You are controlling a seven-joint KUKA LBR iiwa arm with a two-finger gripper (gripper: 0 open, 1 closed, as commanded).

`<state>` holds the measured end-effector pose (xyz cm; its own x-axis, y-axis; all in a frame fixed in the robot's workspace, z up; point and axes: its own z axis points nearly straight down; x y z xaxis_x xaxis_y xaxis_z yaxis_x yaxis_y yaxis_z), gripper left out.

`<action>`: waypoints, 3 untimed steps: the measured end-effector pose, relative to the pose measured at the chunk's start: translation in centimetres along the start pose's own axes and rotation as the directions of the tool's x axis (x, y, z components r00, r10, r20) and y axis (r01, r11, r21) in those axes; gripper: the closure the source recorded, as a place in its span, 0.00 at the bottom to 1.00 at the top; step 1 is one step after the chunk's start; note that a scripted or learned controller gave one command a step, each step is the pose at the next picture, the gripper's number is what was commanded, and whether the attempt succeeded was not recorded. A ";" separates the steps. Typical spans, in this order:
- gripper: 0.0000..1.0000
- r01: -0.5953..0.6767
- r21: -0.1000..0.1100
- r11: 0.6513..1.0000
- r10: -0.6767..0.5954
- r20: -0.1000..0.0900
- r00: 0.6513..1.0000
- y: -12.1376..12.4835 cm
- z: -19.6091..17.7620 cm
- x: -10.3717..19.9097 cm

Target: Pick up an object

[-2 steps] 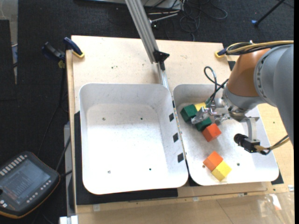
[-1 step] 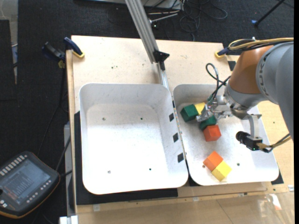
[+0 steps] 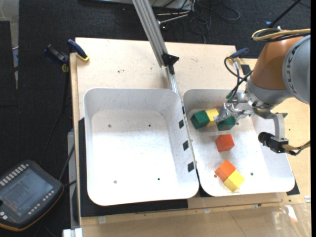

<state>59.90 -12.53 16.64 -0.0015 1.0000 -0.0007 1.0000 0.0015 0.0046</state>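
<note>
1. Hanging low over the far part of the right bin (image 3: pixel 276 179), the end effector (image 3: pixel 228 116) sits right at a dark green block (image 3: pixel 226 124); I cannot tell from this angle whether it grips it.
2. Touching that block are a yellow block (image 3: pixel 212 115) and a green cube (image 3: pixel 199 119), crowding a side approach.
3. Nearer lie a red cube (image 3: pixel 225 142) and, well apart, an orange block (image 3: pixel 226 170) touching another yellow block (image 3: pixel 234 180).
4. These look light, rigid and flat-faced, probably smooth; the isolated red cube likely offers the cleanest opposite faces.
5. The left bin (image 3: pixel 94 132) shares the desk (image 3: pixel 123 63).
</note>
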 end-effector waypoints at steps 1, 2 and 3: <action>1.00 0.000 -0.001 1.000 0.000 0.001 1.000 1.0 -5.0 -0.6; 1.00 0.000 0.006 1.000 0.000 0.000 1.000 1.0 -3.5 -0.6; 1.00 0.007 0.003 1.000 -0.007 -0.002 1.000 1.5 -5.0 4.8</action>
<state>61.39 -7.75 21.62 -0.0081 1.0000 0.0016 1.0000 0.0081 0.0017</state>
